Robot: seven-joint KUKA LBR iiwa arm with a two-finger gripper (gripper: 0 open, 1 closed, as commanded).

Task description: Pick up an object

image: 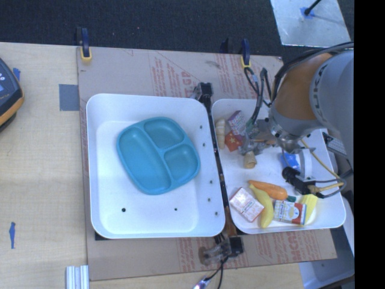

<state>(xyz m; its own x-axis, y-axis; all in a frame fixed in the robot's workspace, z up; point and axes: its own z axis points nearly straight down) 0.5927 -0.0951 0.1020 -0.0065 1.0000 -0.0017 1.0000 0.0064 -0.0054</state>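
Note:
The right bin (pixel 328 221) holds several small items: an orange carrot (pixel 269 189), a yellow banana (pixel 263 206), a pink-and-white packet (pixel 246 203), a small juice carton (pixel 289 212), a red item (pixel 233 141) and a blue item (pixel 290 160). The arm's grey wrist with its orange band (pixel 299 95) hangs over the bin's far half. My gripper (pixel 251 151) reaches down near a tan piece (pixel 249 159) at the bin's middle left. Whether anything sits between the fingers cannot be made out.
The left bin (pixel 108 218) holds a blue three-compartment plate (pixel 157 155). Black cables (pixel 304 181) trail from the wrist over the right bin's right side. Clamps sit on the cardboard's far edge, and a dark device lies at the bench's left edge.

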